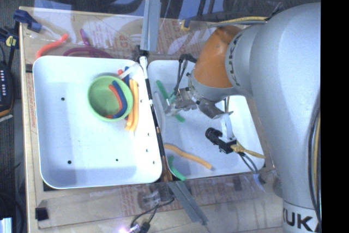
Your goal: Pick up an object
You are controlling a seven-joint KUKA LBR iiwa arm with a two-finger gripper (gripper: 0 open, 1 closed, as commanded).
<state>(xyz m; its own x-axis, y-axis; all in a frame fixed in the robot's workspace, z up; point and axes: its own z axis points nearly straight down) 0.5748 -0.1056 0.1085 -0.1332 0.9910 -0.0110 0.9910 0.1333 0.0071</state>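
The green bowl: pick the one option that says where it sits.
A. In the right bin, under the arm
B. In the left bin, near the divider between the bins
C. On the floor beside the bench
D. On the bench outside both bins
B: the green bowl rests inside the left bin, on its right half close to the wall shared with the right bin.

Tool [175, 103] over right bin [248, 133]
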